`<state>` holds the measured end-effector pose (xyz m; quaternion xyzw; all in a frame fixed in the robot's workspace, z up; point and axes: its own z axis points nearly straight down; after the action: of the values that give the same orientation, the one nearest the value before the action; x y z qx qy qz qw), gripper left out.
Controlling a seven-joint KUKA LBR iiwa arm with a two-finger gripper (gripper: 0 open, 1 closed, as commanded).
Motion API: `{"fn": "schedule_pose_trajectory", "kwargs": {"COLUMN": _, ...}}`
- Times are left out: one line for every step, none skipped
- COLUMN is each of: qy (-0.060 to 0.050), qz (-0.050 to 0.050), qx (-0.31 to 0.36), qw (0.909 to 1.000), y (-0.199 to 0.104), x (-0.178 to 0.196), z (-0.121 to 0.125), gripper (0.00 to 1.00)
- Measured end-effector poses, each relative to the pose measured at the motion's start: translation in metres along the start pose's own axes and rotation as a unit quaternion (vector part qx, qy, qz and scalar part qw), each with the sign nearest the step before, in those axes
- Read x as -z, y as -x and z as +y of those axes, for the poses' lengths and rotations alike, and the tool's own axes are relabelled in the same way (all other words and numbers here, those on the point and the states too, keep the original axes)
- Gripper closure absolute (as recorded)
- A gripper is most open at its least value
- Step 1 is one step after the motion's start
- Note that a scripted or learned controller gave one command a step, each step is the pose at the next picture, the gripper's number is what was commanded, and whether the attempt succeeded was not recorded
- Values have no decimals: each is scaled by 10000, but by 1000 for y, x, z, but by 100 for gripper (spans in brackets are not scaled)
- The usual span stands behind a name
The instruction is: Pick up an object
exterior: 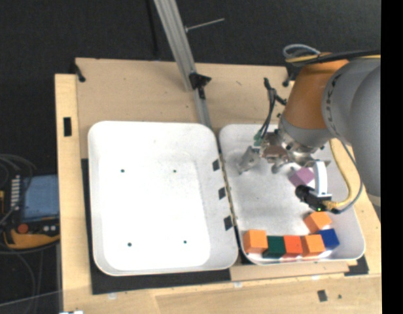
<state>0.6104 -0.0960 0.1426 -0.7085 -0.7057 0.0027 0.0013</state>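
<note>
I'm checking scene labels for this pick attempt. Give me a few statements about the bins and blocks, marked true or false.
1. The blocks lie in the right bin. True.
2. A green block sits in the row along the bin's near edge. True.
3. The gripper hovers over the left bin. False: it is over the right bin.
4. The purple block lies in the row with the orange ones. False: it lies apart, close under the arm.
</note>
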Motion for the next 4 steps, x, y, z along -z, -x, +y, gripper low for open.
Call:
{"fn": "schedule_pose_trajectory", "kwargs": {"qy": 31, "qz": -5, "qx": -2, "qw": 10000, "y": 2, "x": -47, "z": 1, "gripper": 0}}
{"fn": "schedule_pose_trajectory", "kwargs": {"qy": 56, "qz": 11, "qx": -40, "qw": 10000, "y": 2, "x": -34, "z": 2, "gripper": 100}}
{"fn": "schedule_pose_trajectory", "kwargs": {"qy": 61, "qz": 8, "qx": 36, "qw": 10000, "y": 3, "x": 18, "z": 13, "gripper": 100}}
{"fn": "schedule_pose_trajectory", "kwargs": {"qy": 60, "qz": 6, "qx": 17, "qw": 10000, "y": 9, "x": 66, "z": 8, "gripper": 100}}
